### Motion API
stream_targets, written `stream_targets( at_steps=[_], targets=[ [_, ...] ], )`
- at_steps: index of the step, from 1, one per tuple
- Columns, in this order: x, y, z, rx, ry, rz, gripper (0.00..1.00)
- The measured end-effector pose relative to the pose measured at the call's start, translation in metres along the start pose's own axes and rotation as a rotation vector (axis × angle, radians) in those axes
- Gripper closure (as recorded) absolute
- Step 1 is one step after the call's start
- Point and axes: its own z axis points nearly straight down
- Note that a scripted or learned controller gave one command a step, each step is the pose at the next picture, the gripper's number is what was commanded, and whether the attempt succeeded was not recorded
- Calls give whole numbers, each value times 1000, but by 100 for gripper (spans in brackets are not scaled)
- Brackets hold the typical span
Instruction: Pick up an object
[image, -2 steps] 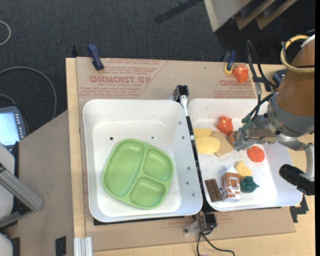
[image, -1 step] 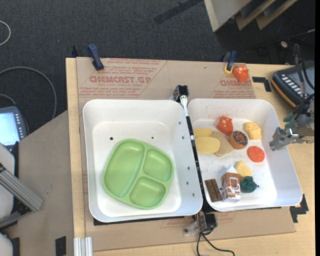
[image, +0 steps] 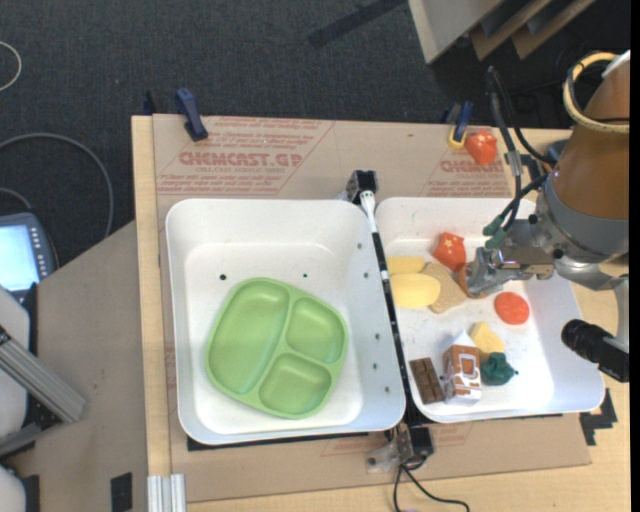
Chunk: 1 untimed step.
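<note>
The gripper (image: 487, 272) hangs low over the right bin (image: 570, 385), approx at its centre, w/ the grey-and-orange arm (image: 590, 170) coming in over the bin's right edge. Its tip sits just above a tan flat piece (image: 447, 290); contact can't be confirmed, and nothing shows between the metal parts, whose spread can't be made out.

Right bin contents:
- red pepper-like toy (image: 450, 248), near the far edge, just left of the gripper
- yellow lemon-like toy (image: 414, 290), by the left wall, long axis approx left-right
- smaller yellow piece (image: 405, 265) just beyond it
- red round toy (image: 512, 308), right of the tan piece
- brown bar (image: 426, 379), near front-left corner, long axis front-to-back
- small carton (image: 463, 373), beside a dark green toy (image: 497, 371)

The left bin (image: 190, 300) holds a green divided plate (image: 277, 346), toward its front edge
</note>
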Motion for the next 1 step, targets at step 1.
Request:
stream_targets(
  at_steps=[1],
  targets=[
    [-88, -2, -43, -4, -8, 19, 100]
  ],
)
